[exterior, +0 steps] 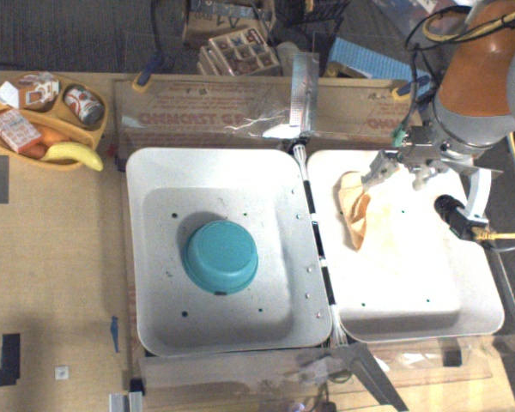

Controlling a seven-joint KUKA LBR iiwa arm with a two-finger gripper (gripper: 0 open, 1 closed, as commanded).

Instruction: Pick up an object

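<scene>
Where it slumps in the right bin [412, 307], a crumpled tan cloth [355, 209].

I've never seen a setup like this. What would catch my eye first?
Probably the teal bowl, upside down in the middle of the left bin. Next, the grey and orange arm reaching in from the right, its end effector over the right bin, beside a limp tan cloth.

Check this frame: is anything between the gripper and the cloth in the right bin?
Nothing visible. The gripper hangs over the right bin, just right of the cloth, with bare bin floor between them. The teal bowl sits apart in the left bin.
</scene>
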